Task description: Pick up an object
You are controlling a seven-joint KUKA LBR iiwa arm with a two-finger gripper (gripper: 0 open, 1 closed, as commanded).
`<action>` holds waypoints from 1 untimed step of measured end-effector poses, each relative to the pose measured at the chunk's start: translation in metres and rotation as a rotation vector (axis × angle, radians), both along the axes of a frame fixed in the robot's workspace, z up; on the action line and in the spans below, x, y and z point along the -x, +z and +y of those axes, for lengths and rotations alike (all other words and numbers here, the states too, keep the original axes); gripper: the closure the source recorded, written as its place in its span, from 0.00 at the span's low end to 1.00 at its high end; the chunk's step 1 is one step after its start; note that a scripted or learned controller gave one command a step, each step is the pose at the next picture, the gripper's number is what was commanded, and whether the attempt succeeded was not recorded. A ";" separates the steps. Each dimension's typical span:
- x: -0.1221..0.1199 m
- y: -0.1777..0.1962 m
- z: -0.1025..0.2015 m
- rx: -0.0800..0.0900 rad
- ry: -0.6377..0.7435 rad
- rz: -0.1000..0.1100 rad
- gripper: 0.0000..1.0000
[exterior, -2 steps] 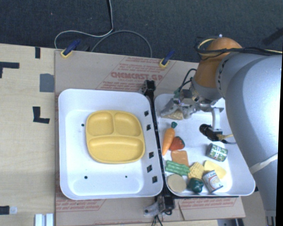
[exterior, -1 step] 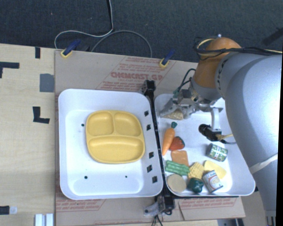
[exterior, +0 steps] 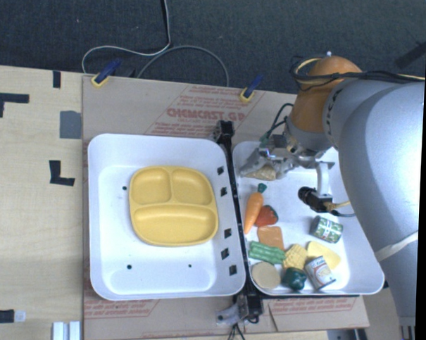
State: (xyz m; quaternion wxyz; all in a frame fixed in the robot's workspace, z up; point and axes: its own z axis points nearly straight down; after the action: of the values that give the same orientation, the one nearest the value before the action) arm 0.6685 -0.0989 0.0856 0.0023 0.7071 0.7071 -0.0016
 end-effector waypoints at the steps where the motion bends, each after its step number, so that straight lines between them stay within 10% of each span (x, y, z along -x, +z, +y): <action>1: 0.000 0.000 -0.006 -0.003 0.001 -0.001 0.00</action>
State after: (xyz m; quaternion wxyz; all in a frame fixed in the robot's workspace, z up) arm 0.6689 -0.1054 0.0857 0.0013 0.7068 0.7075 -0.0002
